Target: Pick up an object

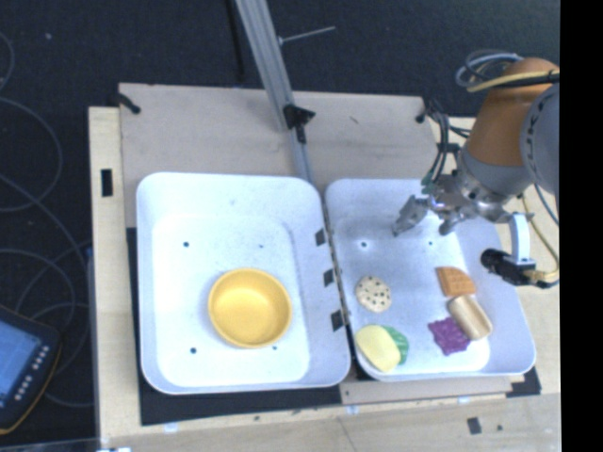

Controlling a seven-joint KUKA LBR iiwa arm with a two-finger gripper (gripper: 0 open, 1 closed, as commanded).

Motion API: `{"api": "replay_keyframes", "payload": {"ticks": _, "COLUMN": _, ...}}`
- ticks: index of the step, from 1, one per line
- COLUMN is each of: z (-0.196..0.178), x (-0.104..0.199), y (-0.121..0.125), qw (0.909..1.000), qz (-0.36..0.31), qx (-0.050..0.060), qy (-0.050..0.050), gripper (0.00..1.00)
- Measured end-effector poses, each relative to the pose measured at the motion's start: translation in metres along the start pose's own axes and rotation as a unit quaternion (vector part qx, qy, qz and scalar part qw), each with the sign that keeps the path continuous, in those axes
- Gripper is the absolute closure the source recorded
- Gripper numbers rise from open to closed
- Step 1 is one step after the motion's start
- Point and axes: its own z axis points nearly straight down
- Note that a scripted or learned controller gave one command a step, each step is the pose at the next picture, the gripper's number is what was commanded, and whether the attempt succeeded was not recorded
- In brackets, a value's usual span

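From my seat I see the arm (504,130) reaching in over the far right corner of the right bin (350,205), its orange band sitting above the wrist. The gripper (431,220) hangs over the far half of that bin, toward its right edge, with its two fingers (409,218) spread apart. Nothing sits between them; I see only bare white floor under the tips.

All the loose items in the right bin cluster along its near edge, well apart from the gripper. A pale speckled cookie (373,294) lies near the left wall, roughly midway down. Just nearer than it, in the near left corner, a yellow rounded piece (377,347) rests touching something green (399,343) on its right side. Toward the right wall an orange block (454,280) lies just beyond a tan cylinder (469,316), and the two look to be touching. A purple object (448,335) sits against the cylinder's left side, close to the near edge.

The left bin (160,196) holds a yellow bowl (249,307), upright and open side up, placed near the middle of the near half, clear of every wall.

A grey pole (268,64) slants across the bench (207,121) from the far edge down to the gap between the bins.
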Motion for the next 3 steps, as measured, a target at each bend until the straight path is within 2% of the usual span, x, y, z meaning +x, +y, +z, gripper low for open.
{"api": "replay_keyframes", "payload": {"ticks": 1, "z": 0.054, "x": 0.008, "y": -0.005, "qw": 1.0000, "qz": 0.001, "qx": -0.001, "qy": 0.000, "gripper": 0.00}}
{"api": "replay_keyframes", "payload": {"ticks": 2, "z": 0.039, "x": 0.007, "y": -0.003, "qw": 1.0000, "qz": 0.003, "qx": -0.005, "qy": 0.001, "gripper": 1.00}}
{"api": "replay_keyframes", "payload": {"ticks": 3, "z": -0.009, "x": -0.002, "y": -0.003, "qw": 1.0000, "qz": 0.000, "qx": -0.006, "qy": 0.000, "gripper": 1.00}}
